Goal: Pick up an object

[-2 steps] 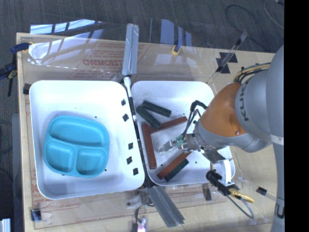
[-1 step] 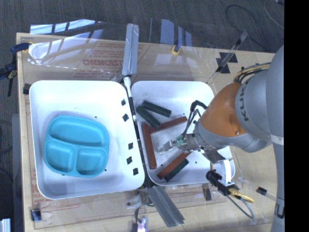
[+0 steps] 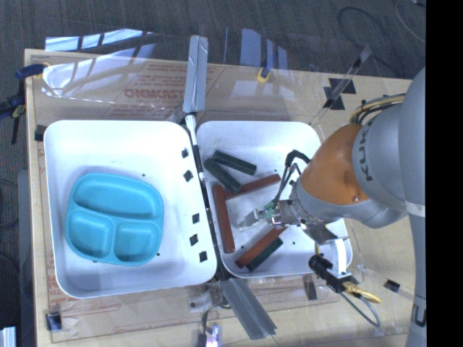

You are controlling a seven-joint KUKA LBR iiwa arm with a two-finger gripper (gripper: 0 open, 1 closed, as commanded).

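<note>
Several long bars lie in the right bin (image 3: 318, 136). A dark bar (image 3: 234, 163) and a second dark bar (image 3: 220, 175) rest at its far left. A brown bar (image 3: 251, 186) lies slanted below them, and another brown bar (image 3: 223, 220) runs along the left wall. A brown bar paired with a dark one (image 3: 260, 250) lies near the front. My gripper (image 3: 265, 215) hangs low over the middle of this bin, between the slanted brown bar and the front pair. The orange wrist band (image 3: 333, 176) hides the bin floor to its right.
The left bin (image 3: 58, 143) holds a blue divided tray (image 3: 113, 217). A row of small black tabs (image 3: 195, 219) lines the wall between the bins. A metal bar (image 3: 195, 74) stands behind the bins.
</note>
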